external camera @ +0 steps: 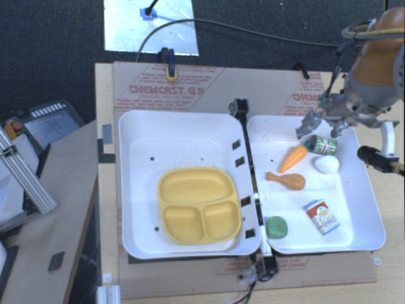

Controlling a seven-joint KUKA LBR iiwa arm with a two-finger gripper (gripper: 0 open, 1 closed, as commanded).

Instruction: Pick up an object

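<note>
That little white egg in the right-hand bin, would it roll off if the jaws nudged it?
Probably. The egg is rounded and smooth, so a sideways push would likely send it rolling across the flat floor of the right bin. It may also slip between closing jaws. It looks like a toy, so it is probably light and not very fragile.

The gripper hovers open over the right bin, a green can just beneath its fingers, with carrot, egg and drumstick nearby below, and the yellow tray far left.
</note>
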